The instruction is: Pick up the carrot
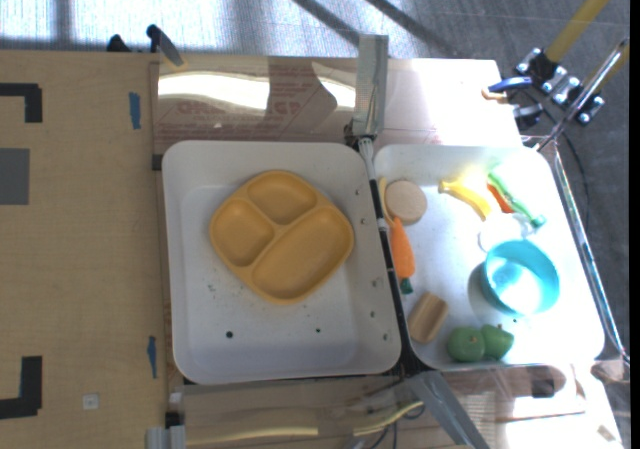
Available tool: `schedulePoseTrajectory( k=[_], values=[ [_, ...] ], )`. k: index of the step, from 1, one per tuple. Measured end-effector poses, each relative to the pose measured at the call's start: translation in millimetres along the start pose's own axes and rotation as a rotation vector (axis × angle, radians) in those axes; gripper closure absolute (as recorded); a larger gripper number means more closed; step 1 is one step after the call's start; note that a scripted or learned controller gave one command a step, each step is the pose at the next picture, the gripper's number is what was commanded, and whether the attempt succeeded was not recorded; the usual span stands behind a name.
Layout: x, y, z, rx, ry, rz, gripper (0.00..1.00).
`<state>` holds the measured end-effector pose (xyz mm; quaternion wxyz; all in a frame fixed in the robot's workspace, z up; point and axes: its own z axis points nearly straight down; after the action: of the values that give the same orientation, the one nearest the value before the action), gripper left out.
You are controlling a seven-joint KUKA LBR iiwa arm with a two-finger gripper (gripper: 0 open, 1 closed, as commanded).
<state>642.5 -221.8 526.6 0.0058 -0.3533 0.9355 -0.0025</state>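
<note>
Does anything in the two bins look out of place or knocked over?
Mostly no. The carrot lies tight against the left wall of the right bin, by the divider, which could make it awkward to grasp. The yellow plate sits askew in the left bin. Nothing looks spilled or damaged.

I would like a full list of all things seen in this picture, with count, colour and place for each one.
left bin: 1, white, left half of bench
divided plate: 1, yellow, in left bin
right bin: 1, white, right half of bench
carrot: 1, orange, right bin, along left wall
round slice: 1, beige, above carrot
banana: 1, yellow, upper right bin
bowl: 1, blue, right bin
green item: 1, green, lower right bin
tan block: 1, tan, below carrot
gripper: 1, dark, outside the right bin's upper right corner
</note>
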Motion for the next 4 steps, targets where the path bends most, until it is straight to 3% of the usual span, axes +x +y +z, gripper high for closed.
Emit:
schedulePoseTrajectory(
  k=[1,2,3,4],
  values=[
    [-2,0,-13,0.009,-0.009,0.001,1.00],
    [-2,0,-13,0.008,-0.009,0.001,0.00],
    [-1,0,0,-0.006,0.004,-0.118,0.00],
    [-13,-11,-10,-0.002,0.000,-0.420,0.00]
  ],
)
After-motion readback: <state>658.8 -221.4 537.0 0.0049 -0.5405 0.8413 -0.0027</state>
